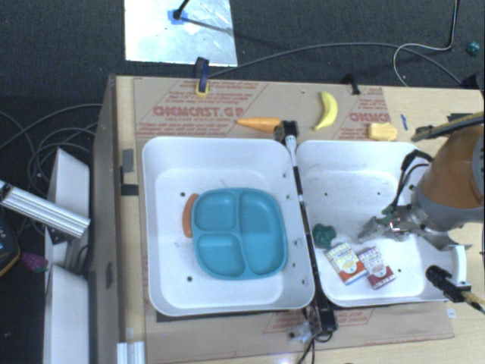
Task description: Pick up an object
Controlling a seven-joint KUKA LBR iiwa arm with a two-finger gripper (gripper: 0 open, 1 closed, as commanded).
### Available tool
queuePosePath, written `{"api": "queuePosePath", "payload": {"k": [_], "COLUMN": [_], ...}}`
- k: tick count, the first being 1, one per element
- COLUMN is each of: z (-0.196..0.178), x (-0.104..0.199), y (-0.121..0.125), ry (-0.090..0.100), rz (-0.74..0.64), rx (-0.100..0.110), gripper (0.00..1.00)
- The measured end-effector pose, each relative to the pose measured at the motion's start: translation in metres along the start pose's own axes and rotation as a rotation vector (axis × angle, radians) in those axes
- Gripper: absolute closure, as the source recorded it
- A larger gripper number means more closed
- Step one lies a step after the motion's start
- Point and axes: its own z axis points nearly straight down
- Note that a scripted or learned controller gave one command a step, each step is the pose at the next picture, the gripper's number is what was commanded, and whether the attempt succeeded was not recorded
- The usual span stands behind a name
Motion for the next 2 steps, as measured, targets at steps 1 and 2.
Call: {"api": "queuePosePath", "payload": {"k": [1, 2], "z": [-0.049, 0.0], "x": [-0.033, 0.001], "y": [0.072, -0.006], "ry": [-0.002, 0.001], "rz": [-0.003, 0.0], "rx": [-0.004, 0.001], "gripper": [0.0, 0.0]}}
